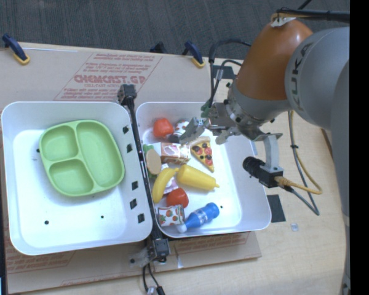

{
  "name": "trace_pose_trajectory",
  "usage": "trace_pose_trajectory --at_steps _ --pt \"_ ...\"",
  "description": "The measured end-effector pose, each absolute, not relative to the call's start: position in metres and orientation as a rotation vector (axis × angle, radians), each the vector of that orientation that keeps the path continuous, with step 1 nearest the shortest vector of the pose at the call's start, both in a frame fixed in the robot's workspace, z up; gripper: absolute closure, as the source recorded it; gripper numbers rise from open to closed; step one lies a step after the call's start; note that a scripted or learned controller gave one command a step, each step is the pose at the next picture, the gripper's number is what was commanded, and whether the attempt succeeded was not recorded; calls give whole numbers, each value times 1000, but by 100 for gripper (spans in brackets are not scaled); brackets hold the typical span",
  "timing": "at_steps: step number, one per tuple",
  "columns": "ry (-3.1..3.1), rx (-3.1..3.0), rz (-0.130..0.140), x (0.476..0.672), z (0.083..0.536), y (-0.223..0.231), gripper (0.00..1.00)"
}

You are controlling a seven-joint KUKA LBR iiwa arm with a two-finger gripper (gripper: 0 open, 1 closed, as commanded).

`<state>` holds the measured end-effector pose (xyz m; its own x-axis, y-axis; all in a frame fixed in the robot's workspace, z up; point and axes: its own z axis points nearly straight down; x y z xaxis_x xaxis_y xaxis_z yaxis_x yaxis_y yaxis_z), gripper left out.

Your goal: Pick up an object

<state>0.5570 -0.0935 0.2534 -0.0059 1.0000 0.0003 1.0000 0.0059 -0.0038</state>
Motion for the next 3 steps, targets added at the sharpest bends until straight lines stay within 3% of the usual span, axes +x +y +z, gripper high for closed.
trace_pose_trajectory --at_steps 2,3 --pt "-2226 -2213 4 557 253 -94 0" --pt "-2225 -2211 6 516 131 -92 0"
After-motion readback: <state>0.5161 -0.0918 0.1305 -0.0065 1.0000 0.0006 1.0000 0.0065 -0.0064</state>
